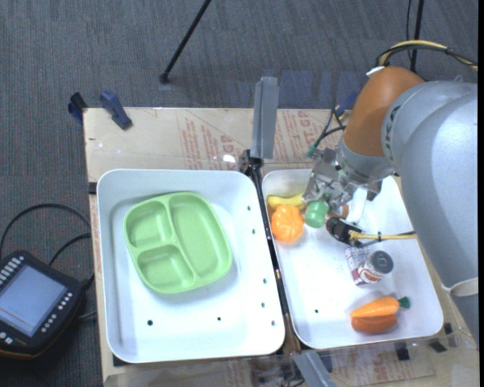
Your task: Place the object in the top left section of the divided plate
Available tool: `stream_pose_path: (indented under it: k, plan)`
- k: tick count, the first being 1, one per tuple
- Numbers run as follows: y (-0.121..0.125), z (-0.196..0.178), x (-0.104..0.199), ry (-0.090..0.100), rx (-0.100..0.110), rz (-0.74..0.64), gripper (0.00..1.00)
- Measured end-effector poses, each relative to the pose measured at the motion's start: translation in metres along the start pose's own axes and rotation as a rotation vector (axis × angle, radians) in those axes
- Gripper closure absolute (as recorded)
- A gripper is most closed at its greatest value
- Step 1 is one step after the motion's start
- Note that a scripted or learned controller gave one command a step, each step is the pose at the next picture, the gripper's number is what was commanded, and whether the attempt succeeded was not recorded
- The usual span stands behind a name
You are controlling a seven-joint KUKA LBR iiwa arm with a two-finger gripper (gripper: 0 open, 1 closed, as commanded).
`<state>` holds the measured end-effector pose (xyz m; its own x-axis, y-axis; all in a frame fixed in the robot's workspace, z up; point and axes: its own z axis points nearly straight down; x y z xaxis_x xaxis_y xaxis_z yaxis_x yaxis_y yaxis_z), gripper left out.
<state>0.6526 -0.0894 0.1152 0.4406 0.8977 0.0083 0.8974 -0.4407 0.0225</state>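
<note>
Grey claw (329, 202) of mine hovering low in right bin (323, 297), over green ball (315, 213); cannot tell its state. Ball lying just under claw, touching orange pepper (287, 223), round, no long axis. Green plate (177, 241) sitting well left in left bin (185, 329), top left section (149, 225) waiting.

Open approach above green divided plate (177, 242)

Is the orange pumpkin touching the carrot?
Apart. The camera view shows bare white bin floor between the pumpkin and the carrot.
</note>
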Motion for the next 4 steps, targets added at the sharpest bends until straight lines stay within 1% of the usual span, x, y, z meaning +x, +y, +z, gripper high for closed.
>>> stream_pose_path:
  k: [1,2,4]
  plan:
    - [0.000,0.000,0.002,0.002,-0.005,0.098,1.00]
    - [0.002,0.000,0.006,0.010,-0.014,0.298,1.00]
    - [0.002,-0.018,0.005,0.007,-0.007,0.290,1.00]
